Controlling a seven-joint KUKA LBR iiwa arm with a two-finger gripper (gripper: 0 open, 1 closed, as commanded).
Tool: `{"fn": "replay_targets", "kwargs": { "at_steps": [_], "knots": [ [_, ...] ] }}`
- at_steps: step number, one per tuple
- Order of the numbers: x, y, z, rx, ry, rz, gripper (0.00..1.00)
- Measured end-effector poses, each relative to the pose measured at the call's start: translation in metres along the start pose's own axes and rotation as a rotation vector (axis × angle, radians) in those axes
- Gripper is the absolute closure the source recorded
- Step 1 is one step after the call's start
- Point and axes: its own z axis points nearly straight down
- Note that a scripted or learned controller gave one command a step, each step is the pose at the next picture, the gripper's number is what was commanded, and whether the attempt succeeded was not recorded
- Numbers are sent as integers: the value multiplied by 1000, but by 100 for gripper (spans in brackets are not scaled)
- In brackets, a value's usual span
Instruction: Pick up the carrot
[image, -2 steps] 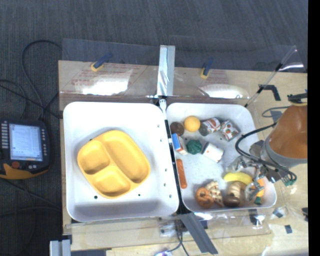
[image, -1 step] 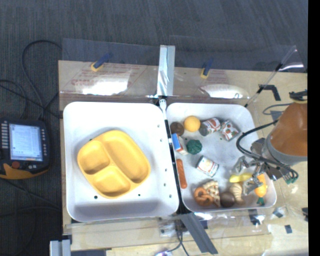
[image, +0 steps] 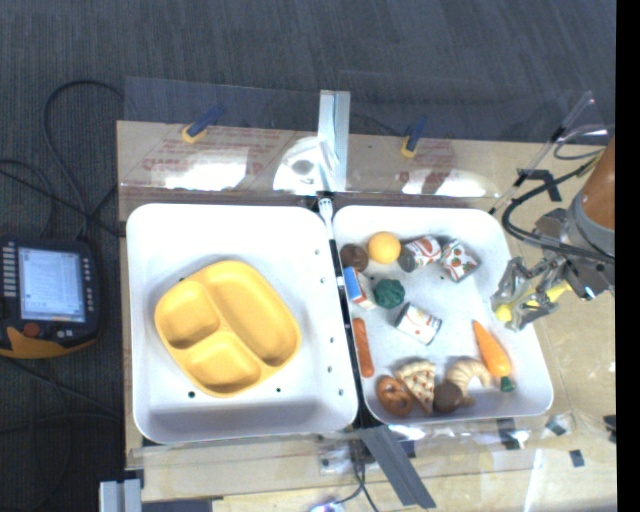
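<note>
Camera view has the gripper (image: 517, 300) hovering over the right bin's (image: 470, 218) right wall, empty fingers spread, carrot (image: 491, 349) just beside at that edge, so a descent risks clipping the wall.

The carrot (image: 492, 349) lies in the right bin (image: 520, 398) at about four o'clock, tip pointing up-left, beside a croissant (image: 468, 374). The gripper (image: 520, 297) hangs over the bin's right rim at three o'clock, just above the carrot. A yellow tray (image: 227, 326) fills the left bin (image: 160, 235).
</note>
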Motion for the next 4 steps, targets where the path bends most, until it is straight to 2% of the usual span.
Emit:
{"fn": "replay_targets", "kwargs": {
  "at_steps": [1,2,3,4],
  "knots": [
    [-34,-30,-199,2,-2,-39,100],
    [26,-4,-128,-13,7,-378,100],
    [31,14,-71,-16,5,-767,100],
    [30,14,-73,-14,4,-767,0]
  ]
}}
